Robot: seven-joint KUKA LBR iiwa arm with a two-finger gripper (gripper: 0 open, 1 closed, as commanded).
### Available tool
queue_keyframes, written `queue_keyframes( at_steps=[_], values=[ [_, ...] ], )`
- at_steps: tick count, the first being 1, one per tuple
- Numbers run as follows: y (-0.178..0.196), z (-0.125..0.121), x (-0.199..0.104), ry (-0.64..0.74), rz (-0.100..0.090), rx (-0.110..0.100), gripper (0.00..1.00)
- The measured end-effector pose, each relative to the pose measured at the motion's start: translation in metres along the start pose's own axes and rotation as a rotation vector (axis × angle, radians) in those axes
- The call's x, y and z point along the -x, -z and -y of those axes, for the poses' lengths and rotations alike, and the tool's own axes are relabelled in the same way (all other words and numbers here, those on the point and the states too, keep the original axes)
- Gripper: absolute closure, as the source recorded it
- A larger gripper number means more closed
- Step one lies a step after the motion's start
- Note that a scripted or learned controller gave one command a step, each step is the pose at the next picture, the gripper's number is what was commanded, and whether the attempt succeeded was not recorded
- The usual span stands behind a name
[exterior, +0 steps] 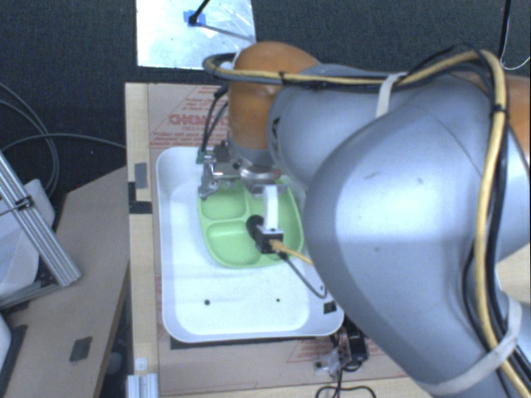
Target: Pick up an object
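A light green divided plate (pixel 236 230) lies in the far half of the left white bin (pixel 178 255). It has several compartments and tilts a little against the bin's floor. My gripper (pixel 211 179) hangs from the orange-banded wrist (pixel 257 98) and is down at the plate's far left rim. The view does not let me see whether it touches the rim. The big grey arm (pixel 415 206) hides the plate's right edge and everything to the right of it.
The bin rests on a cardboard sheet (pixel 178 110). A shiny silver sheet (pixel 195 19) lies at the back. An aluminium rail (pixel 37 235) and cables stand off the bench to the left. The bin's white floor (pixel 241 305) lies bare in front of the plate.
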State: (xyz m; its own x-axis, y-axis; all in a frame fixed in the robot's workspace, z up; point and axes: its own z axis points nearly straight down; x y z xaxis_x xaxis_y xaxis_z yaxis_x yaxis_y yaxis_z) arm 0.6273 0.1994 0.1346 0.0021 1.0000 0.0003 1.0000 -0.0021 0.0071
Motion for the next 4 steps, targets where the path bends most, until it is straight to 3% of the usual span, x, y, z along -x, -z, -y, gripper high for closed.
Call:
queue_keyframes(
  at_steps=[1,2,3,4],
  values=[
    [0.309,-0.034,-0.036,0.01,-0.007,0.014,0.0],
    [0.309,-0.034,-0.035,0.014,-0.001,0.0,1.0],
    [0.163,0.029,-0.035,0.003,0.004,-0.023,1.0],
    [0.207,0.144,-0.036,0.011,-0.004,-0.009,1.0]
  ],
)
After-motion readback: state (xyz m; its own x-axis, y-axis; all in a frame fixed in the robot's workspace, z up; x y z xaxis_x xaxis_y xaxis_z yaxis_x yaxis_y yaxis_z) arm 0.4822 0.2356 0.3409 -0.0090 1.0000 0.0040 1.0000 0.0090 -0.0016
